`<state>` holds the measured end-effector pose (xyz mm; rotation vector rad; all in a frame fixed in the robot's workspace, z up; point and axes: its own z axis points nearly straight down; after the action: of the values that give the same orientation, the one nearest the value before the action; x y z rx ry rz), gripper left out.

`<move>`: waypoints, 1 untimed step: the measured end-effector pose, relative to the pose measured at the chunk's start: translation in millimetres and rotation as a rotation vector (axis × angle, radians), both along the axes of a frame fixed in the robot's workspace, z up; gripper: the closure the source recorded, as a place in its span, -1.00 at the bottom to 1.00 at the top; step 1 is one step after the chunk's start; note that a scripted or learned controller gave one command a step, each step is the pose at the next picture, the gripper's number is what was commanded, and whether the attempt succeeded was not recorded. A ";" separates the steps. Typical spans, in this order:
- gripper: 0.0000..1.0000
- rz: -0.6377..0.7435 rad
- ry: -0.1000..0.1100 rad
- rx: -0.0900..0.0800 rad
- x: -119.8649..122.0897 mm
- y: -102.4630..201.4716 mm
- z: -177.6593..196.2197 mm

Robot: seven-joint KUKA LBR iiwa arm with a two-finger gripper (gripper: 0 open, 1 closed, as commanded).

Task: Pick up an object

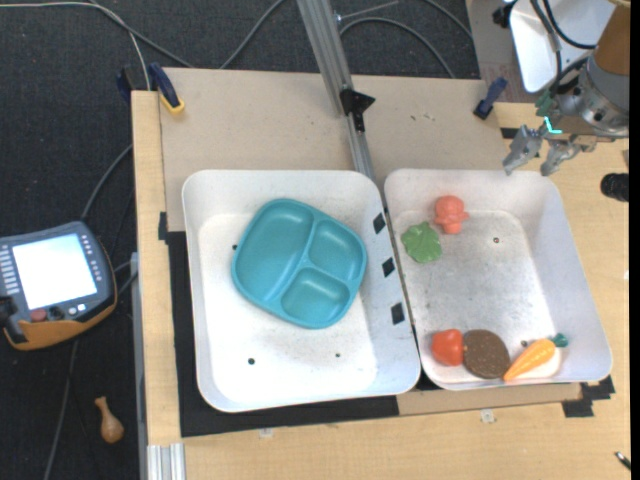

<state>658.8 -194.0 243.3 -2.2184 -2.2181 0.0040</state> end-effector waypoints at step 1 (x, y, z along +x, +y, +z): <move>-1.00 0.001 -0.005 -0.001 1.2 0.1 2.8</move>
<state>660.0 -193.9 246.1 -2.2205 -2.2223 -0.0004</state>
